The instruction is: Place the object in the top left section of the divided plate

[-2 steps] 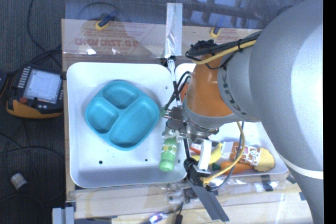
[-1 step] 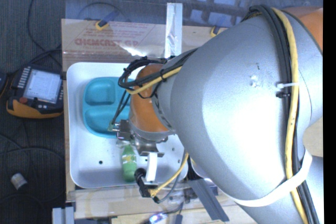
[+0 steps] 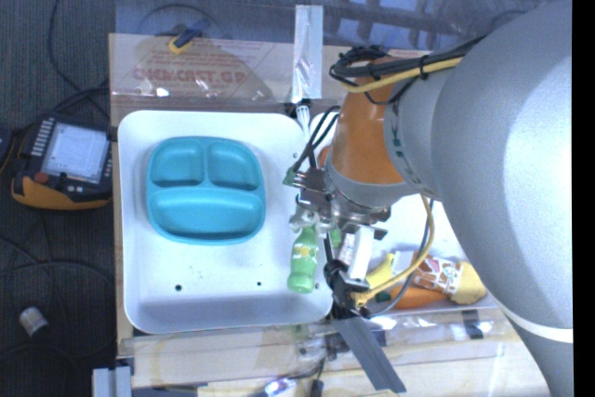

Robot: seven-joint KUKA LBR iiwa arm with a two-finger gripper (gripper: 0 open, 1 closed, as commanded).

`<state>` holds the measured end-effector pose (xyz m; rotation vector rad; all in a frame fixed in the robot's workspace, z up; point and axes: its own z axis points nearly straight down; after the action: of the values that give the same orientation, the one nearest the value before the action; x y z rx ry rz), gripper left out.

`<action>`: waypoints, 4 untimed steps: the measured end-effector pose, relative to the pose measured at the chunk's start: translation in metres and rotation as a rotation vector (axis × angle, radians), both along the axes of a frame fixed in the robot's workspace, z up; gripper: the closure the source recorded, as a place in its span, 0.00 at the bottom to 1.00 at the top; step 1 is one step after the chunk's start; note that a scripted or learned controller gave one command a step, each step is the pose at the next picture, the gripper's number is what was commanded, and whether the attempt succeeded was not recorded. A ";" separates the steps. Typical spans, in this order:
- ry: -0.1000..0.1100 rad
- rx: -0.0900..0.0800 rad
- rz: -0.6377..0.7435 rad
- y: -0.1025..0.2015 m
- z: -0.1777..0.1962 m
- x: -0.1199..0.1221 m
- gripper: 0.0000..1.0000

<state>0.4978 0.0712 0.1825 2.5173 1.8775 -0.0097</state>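
Observation:
A blue divided plate [image 3: 201, 213] lies in the left white bin [image 3: 149, 302], toward its back. Its two small sections are at the far side and the large one is nearer; all three are bare. A small green bottle [image 3: 302, 261] stands at the bin's right wall, near the front corner. My gripper [image 3: 331, 248] hangs just to the right of the bottle, over the wall between the two bins, close against the bottle. The arm's orange band [image 3: 364, 149] rises behind it. The wrist body hides whether the bottle is gripped.
The arm covers most of the right bin. A yellow item [image 3: 385, 271], an orange item [image 3: 420, 297] and a printed packet [image 3: 442, 274] lie at the right bin's front. Black cables loop around the wrist. A handheld control unit [image 3: 65, 161] sits on the floor to the left.

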 end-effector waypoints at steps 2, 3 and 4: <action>-0.014 0.005 0.069 0.059 -0.092 -0.003 1.00; -0.020 0.016 -0.101 0.047 -0.091 -0.009 1.00; -0.014 0.010 -0.105 0.043 -0.091 -0.011 0.00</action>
<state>0.4870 0.1144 0.0913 2.6120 1.7429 0.0171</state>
